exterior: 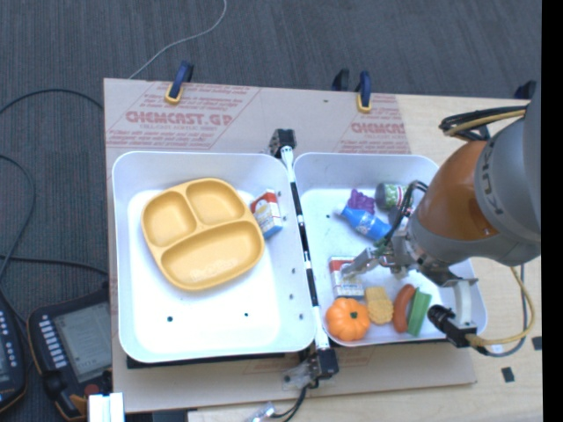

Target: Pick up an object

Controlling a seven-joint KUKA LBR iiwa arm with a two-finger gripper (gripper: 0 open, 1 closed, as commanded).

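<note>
A grey robot arm with an orange band reaches from the right into the right bin (428, 167) of two white bins on a table. Its claw (362, 265) hangs low over the bin's middle, fingers spread apart and holding nothing. Directly below its tips lies a small red-and-white packet (341, 280), the likeliest target, its long side running roughly toward the front rim. Just in front sit an orange toy pumpkin (348, 320) and a cracker (379, 305). The left bin holds a yellow divided plate (204, 232) and a small carton (267, 214).
</note>
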